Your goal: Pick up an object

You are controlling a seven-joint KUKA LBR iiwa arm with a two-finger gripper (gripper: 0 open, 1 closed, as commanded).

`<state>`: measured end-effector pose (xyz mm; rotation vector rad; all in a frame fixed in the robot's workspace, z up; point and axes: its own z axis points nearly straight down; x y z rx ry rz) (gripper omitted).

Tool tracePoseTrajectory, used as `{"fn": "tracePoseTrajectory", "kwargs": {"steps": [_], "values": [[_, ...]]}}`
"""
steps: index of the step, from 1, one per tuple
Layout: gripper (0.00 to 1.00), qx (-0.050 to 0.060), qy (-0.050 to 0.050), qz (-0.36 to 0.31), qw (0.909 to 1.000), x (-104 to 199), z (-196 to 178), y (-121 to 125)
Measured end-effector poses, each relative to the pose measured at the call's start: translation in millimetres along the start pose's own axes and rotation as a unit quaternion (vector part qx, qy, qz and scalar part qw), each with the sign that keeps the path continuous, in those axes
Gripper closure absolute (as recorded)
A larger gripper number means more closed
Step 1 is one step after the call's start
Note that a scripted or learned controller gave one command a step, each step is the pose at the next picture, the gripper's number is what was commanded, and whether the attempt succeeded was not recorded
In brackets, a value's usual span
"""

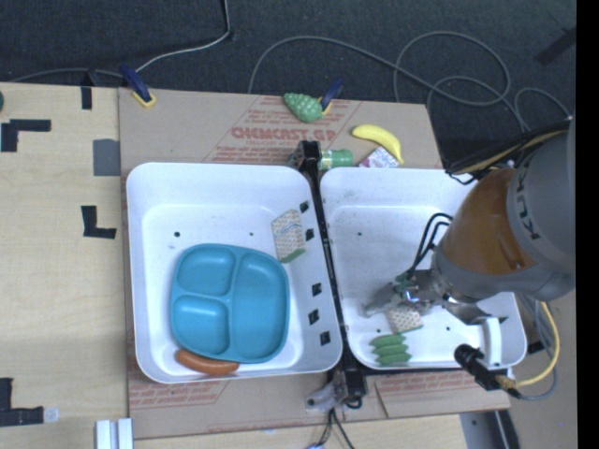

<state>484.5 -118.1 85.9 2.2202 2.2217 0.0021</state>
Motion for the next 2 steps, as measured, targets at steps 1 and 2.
{"fn": "tracePoseTrajectory", "kwargs": {"steps": [1, 2], "values": [[1.0, -0.001, -0.002, 0.001, 1.0, -1, -10, 1], [1.0, 0.001, 0.0, -0.001, 1.0, 66, -99, 16]]}}
